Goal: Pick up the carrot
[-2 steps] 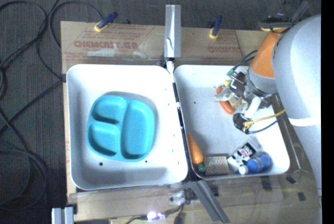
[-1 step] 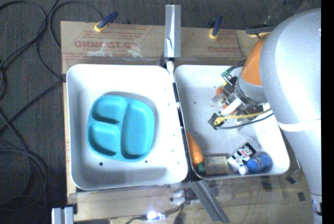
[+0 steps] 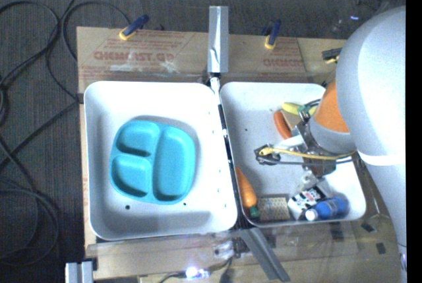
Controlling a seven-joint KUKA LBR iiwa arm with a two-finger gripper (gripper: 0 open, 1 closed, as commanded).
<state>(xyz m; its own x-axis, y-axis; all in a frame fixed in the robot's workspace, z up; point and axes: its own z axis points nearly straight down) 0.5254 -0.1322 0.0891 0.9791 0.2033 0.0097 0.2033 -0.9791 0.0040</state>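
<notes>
**Bins, tray and clutter on the bench**

Two white bins sit side by side — the left bin (image 3: 99, 209) holds a blue divided tray (image 3: 155, 159). In the right bin (image 3: 247, 110) lie a sponge (image 3: 273, 208) and a blue bottle (image 3: 328, 208) along the near wall. Two clamps — one (image 3: 133, 27), another (image 3: 270, 35) — grip the cardboard sheet (image 3: 165, 54) behind.

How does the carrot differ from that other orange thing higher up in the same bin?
The carrot lies against the right bin's left wall near the front; the other orange piece lies farther back, toward the middle, beside the arm. The carrot tapers, with a green tip; the other looks blunt and redder. The carrot shows whole; the other is partly hidden. Both are elongated and lie flat.
</notes>
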